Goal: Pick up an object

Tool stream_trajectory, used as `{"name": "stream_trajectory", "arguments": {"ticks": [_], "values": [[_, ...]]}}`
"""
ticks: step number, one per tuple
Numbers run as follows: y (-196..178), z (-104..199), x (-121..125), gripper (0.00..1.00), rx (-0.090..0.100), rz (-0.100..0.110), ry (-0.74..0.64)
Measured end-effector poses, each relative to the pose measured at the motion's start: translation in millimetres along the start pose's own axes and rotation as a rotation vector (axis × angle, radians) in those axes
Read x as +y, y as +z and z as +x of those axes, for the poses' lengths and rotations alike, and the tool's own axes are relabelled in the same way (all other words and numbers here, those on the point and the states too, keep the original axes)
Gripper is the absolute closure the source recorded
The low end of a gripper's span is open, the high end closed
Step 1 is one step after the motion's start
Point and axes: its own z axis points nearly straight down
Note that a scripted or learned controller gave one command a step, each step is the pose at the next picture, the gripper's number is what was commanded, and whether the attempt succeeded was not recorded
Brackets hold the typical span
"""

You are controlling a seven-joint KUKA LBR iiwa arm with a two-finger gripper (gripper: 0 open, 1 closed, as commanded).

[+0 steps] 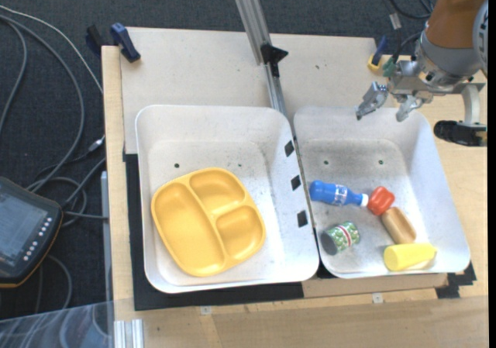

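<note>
While the arm (453, 21) reaches in from the right, its end effector (385, 105) hangs over the far rim of the right bin (442, 176), fingers spread and nothing between them. The bin's load lies well apart from it, gathered toward the near edge: a blue bottle (338, 194) on its side with the white tip pointing right, almost touching a red ball (380, 201); a brown cylinder (397, 225) slanting down from just beside the ball; a yellow block (409, 256) at the near right corner, just beside the cylinder's lower end; and a small green can (342, 236) (dark end turned left) lying on its side near the bin's inner wall. The left bin (155, 125) holds a yellow plate (207, 220) with three compartments, set toward its near left part. A metal post (252, 5) slants across the pale surface (194, 67) and comes down between the two bins. A blue clamp (124, 40) grips the surface's far left corner, dark cables (46, 106) trail over the carpet beyond, and a handheld pendant (23, 230) sits at the left edge.
</note>
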Motion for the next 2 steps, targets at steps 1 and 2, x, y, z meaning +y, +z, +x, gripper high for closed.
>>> {"name": "stream_trajectory", "arguments": {"ticks": [1, 2], "values": [[0, 0, 0, 0.0, -0.001, 0.0, 0.0], [42, 2, -2, 0.0, 0.0, 0.003, 0.001]]}}
